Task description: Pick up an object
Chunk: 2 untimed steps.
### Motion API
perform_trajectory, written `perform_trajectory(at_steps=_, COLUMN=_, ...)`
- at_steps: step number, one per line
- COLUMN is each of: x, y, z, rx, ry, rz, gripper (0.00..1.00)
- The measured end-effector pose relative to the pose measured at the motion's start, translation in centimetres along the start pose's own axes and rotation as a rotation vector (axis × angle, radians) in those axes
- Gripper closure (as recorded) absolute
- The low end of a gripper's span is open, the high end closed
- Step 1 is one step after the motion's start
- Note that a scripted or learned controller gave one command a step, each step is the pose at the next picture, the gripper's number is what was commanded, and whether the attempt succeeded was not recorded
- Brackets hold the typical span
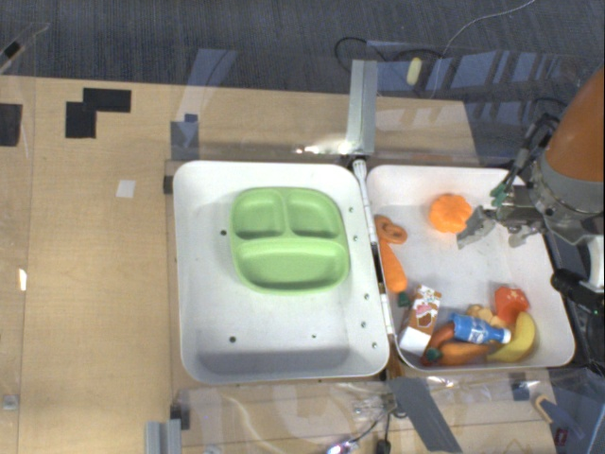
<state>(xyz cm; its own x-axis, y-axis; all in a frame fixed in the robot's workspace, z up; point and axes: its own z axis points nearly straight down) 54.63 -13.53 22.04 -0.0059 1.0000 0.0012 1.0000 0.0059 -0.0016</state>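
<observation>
My gripper point(494, 235) hangs over the right bin point(473, 180), near its right wall, with its two fingers spread open and nothing between them. An orange round fruit point(450, 213) lies just left of the left fingertip point(469, 235), apart from it. Lower in the same bin lie a red tomato point(510, 301), a yellow banana point(519, 340), a blue bottle point(480, 330) and a small carton point(424, 311). A carrot point(391, 270) and a brown ring-shaped piece point(390, 230) lie along the bin's left wall.
The left bin point(203, 339) holds a green divided plate point(288, 237). A metal post point(363, 102) stands behind the divider between the bins. The arm's orange band point(581, 135) comes in from the right edge. Bare white floor shows in the right bin's middle point(463, 277).
</observation>
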Motion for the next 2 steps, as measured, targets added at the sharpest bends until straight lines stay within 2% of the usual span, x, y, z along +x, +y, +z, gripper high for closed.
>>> perform_trajectory(at_steps=1, x=3.1, y=7.6, z=4.8, rx=0.0, ry=0.0, rz=-0.014, gripper=0.0)
perform_trajectory(at_steps=2, x=1.3, y=10.7, z=13.3, rx=-0.012, ry=-0.002, rz=-0.018, gripper=0.0)
